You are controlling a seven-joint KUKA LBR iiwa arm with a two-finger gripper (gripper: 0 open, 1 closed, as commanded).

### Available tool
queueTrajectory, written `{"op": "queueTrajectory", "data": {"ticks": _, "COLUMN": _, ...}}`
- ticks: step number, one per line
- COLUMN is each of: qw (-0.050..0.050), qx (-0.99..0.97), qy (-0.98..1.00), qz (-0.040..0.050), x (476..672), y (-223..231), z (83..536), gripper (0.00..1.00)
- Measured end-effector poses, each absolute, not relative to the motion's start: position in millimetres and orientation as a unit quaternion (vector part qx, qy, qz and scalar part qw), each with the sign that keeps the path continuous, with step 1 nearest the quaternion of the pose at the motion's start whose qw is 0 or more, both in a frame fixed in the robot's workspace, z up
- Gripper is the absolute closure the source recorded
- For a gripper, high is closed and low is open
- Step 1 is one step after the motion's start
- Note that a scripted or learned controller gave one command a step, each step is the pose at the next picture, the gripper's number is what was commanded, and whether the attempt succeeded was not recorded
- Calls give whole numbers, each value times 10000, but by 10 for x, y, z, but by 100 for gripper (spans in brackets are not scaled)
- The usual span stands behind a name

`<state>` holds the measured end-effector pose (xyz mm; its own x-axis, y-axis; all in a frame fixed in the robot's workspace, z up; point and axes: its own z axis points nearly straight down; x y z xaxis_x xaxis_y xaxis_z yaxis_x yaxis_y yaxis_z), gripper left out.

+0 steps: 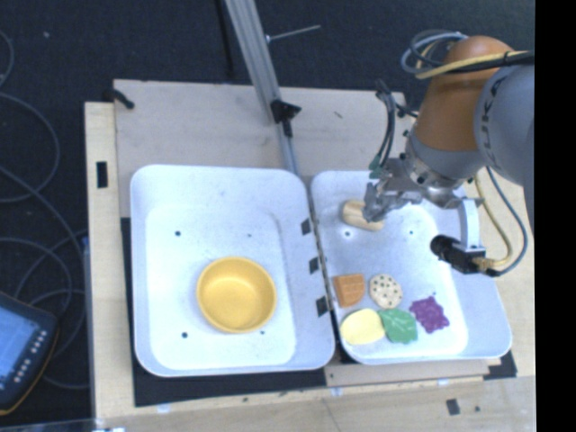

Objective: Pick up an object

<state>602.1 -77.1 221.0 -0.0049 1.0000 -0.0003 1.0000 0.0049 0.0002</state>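
Camera view finds the gripper (376, 203) low in the right bin (481, 331), touching a tan food piece (356, 215) near the bin's far-left corner; grip state cannot be told, so the pick-up is judged not yet done.

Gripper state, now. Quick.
Gripper: cannot be told if open or closed; it sits right over the tan piece in the right bin.

Even, bright overhead illumination; mild glare on white bin (162, 196) left of gripper (376, 207). Soft, short shadows beneath gripper (edges slightly blurred). Dark, underexposed floor beyond bench. Overall low resolution.
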Motion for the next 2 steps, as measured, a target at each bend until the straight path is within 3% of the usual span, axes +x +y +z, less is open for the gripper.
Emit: {"op": "queueTrajectory", "data": {"ticks": 2, "qw": -9, "qx": 7042, "qy": 7100, "qz": 12, "x": 5683, "y": 241, "z": 2481, "gripper": 100}}
